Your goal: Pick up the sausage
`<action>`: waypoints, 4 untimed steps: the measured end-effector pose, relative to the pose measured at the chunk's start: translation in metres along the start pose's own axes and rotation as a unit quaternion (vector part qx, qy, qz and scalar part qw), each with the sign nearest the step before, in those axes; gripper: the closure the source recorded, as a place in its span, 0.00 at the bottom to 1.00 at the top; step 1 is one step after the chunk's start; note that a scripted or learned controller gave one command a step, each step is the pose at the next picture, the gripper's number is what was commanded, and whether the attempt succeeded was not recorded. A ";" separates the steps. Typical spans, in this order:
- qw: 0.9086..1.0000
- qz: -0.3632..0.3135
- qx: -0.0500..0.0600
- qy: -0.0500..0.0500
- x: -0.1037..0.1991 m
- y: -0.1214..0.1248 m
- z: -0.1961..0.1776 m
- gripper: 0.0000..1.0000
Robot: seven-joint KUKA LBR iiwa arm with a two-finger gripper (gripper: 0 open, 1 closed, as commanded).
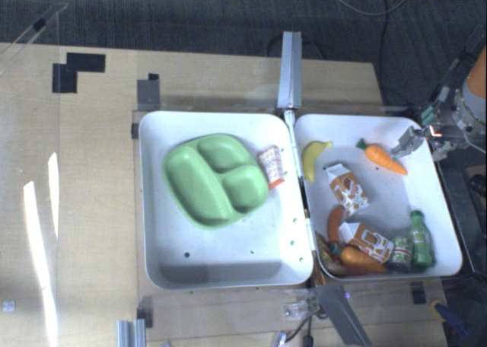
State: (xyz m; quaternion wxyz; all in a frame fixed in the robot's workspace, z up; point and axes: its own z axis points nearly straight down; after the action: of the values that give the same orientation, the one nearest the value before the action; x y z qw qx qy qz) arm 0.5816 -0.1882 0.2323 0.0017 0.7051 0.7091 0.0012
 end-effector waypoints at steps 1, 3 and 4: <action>1.000 0.014 0.000 0.000 0.038 -0.072 0.118 0.00; 1.000 -0.007 -0.006 0.000 0.102 -0.041 0.143 0.00; 1.000 -0.027 -0.005 0.000 0.105 0.002 0.143 0.00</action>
State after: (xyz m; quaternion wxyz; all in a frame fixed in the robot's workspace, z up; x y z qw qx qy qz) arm 0.5833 -0.0838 0.0890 0.0051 0.6859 0.7277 0.0044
